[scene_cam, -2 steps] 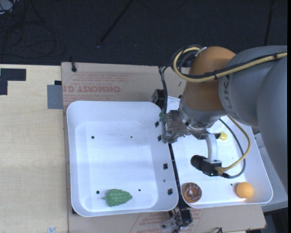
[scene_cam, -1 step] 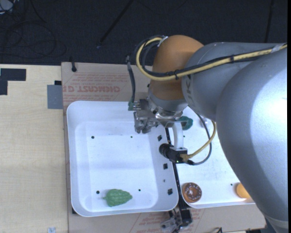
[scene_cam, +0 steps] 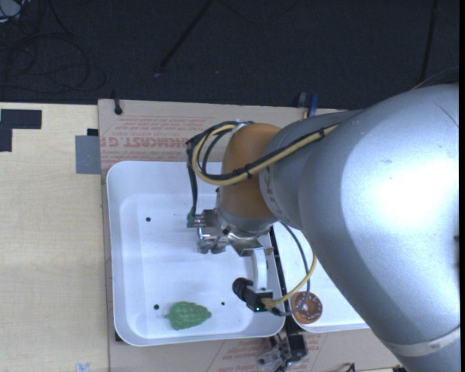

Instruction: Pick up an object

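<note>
Grey arm (scene_cam: 372,208) hangs over the bin (scene_cam: 132,208), green object (scene_cam: 189,315) below-left.

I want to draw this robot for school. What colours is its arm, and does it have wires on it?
The arm is big, round and shiny silver-grey, with an orange band near the wrist. Yellow and black cables loop around the orange part. Below it sits a small grey metal tool, with more black and yellow wires trailing down beside it.
</note>
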You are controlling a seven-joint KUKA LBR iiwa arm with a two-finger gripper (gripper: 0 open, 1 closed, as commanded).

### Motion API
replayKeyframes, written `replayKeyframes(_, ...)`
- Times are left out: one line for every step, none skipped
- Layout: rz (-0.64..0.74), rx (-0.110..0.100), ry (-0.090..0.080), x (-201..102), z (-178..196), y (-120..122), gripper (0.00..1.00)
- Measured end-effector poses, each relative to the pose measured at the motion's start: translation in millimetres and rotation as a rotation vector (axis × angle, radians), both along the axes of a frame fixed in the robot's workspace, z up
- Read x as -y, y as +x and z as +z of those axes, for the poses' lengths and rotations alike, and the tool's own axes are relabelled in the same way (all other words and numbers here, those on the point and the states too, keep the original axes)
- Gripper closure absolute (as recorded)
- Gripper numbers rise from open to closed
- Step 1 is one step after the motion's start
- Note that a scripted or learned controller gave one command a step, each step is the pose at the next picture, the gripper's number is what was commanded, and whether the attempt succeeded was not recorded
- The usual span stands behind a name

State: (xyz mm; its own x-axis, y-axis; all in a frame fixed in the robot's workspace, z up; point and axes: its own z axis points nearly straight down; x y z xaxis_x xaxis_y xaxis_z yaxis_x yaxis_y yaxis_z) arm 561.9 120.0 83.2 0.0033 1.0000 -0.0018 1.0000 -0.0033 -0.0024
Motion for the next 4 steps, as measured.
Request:
replayKeyframes(-0.001, 0.015, 0.0, 45, 112, 77, 1.0)
replayKeyframes(0.009, 0.007, 0.004, -19, 176, 69, 1.0)
replayKeyframes(0.007, -0.003, 0.001, -62, 136, 75, 1.0)
replayKeyframes(0.008, -0.005, 0.001, -111, 121, 33, 1.0)
